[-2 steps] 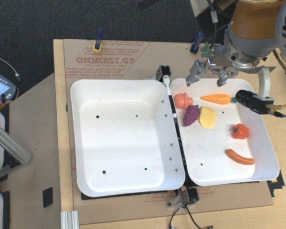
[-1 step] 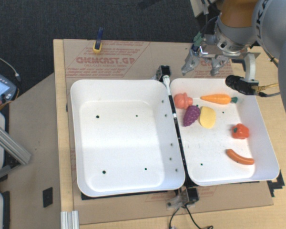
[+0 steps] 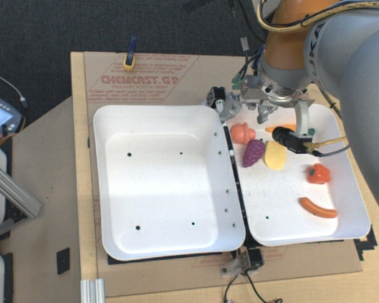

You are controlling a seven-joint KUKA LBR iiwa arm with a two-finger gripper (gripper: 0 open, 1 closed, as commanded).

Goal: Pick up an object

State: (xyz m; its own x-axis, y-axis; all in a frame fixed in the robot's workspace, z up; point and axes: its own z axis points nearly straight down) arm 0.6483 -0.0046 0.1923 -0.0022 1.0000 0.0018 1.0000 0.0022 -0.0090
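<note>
Just beside the spread, empty pincer (image 3: 282, 115), the pink toy fruit (image 3: 242, 133) looks light, stiff, slippery; grip its middle.

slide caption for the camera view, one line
KUKA gripper above the back of the right bin, near a pink toy, purple grapes, yellow lemon, red pepper and orange sausage; left bin alongside.

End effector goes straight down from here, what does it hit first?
Probably the bare floor of the right bin near its far rim: the end effector points down just beyond the pink fruit. Height is hard to judge at this slant, so it could clip that fruit.
</note>
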